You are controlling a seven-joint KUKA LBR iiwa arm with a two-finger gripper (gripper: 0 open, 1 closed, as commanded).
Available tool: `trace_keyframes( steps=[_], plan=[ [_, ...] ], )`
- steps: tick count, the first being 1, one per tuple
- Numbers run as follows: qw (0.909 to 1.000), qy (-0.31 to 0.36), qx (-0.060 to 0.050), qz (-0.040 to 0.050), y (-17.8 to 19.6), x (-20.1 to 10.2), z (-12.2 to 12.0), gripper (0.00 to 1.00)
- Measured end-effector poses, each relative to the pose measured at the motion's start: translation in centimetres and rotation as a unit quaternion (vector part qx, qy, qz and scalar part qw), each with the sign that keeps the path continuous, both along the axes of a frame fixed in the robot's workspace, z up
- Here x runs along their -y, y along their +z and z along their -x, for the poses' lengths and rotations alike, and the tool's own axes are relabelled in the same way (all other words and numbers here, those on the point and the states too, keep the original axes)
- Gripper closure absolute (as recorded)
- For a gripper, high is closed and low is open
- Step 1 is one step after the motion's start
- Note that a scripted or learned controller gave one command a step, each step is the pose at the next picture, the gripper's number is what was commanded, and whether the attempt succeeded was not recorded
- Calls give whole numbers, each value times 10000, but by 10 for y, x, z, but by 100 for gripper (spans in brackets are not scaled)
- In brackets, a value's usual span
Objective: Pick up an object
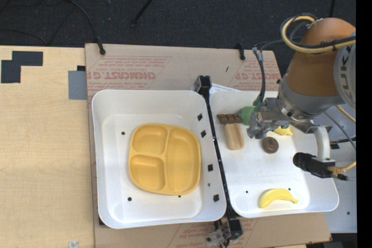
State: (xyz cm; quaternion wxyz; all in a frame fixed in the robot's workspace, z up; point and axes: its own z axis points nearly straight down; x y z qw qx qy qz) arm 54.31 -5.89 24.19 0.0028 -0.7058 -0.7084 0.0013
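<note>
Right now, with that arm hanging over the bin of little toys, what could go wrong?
The gripper sits among crowded pieces: a green object, a wooden block and a brown round piece. It might nudge one aside or close on two together. The round piece may roll off. The banana lies nearer the front wall, away from the gripper.

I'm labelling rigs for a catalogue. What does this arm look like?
The arm has a rounded orange band above a grey wrist section. A yellow cable loops over its top, and dark cables run down beside it. The gripper is grey metal, with a black cylindrical part nearby.
</note>
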Motion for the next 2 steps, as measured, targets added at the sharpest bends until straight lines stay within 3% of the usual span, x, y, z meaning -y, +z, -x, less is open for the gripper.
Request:
trace_keyframes(
  steps=[2],
  plan=[
    [10000, -3, 13, 12, -13, -107, -29, 100]
  ],
)
